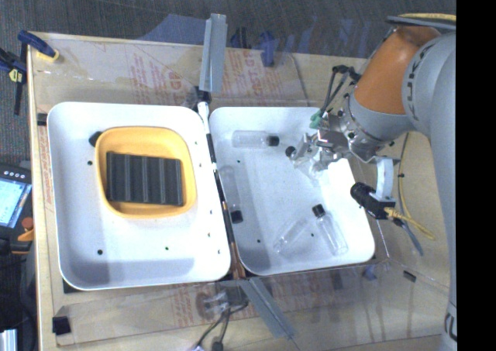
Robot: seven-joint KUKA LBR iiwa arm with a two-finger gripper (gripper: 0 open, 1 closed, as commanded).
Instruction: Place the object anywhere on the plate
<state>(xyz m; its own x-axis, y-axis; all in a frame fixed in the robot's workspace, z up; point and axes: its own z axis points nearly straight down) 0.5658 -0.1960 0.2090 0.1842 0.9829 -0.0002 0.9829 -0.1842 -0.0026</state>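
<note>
A yellow plate (146, 168) with a dark ribbed centre lies in the left bin (77, 249). Several clear vials with black caps lie in the right bin (263, 256): one near the back (251, 139), two near the front right (332, 232) (291, 235), and one along the left wall (226, 184). My gripper (311, 153) is low over the back right of the right bin. A small clear item with a dark cap (293, 152) sits right at its tip; whether it is gripped is unclear.
A metal bar (212, 53) stands behind the gap between the bins. The arm's grey and orange wrist (391, 86) hangs over the right bin's far right edge, with cables (403, 218) trailing beside it. A small black piece (236, 216) lies by the divider.
</note>
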